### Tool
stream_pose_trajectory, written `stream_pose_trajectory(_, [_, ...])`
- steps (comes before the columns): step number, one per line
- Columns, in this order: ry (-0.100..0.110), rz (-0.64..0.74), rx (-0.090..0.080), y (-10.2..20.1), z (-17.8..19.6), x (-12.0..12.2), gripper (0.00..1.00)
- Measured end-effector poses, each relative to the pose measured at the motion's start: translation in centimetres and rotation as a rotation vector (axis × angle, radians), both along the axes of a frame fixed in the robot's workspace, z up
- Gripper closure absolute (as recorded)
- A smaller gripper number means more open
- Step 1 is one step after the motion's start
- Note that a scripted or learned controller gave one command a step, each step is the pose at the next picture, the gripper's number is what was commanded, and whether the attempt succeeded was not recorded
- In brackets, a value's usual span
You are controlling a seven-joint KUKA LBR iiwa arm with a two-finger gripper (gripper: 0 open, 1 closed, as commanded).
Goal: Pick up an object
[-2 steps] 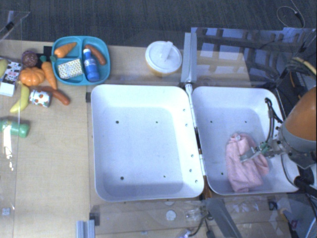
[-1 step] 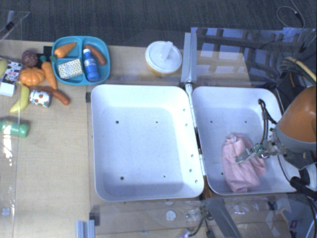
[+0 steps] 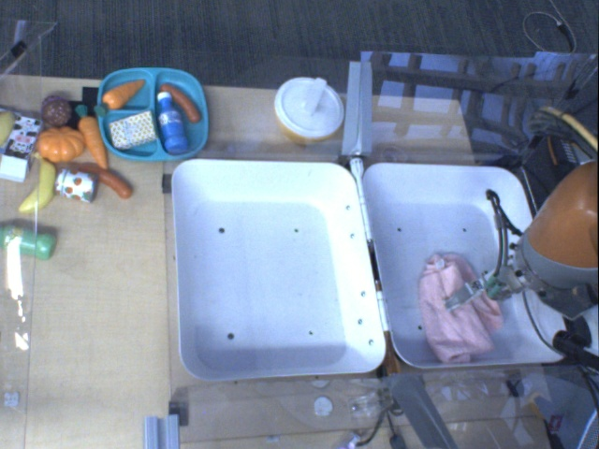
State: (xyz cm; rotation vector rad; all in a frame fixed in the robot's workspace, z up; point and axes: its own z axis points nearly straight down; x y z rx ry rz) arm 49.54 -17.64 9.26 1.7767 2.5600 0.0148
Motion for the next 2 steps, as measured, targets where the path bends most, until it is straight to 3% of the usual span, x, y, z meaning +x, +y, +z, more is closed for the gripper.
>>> stream_pose_trajectory(1, [0.0, 0.004, 0.005, 0.3, 1.0, 0.2, 1.0])
stream_pose_trajectory(2, [0.022, 0.049, 0.004, 1.0, 18.7, 1.1, 1.0])
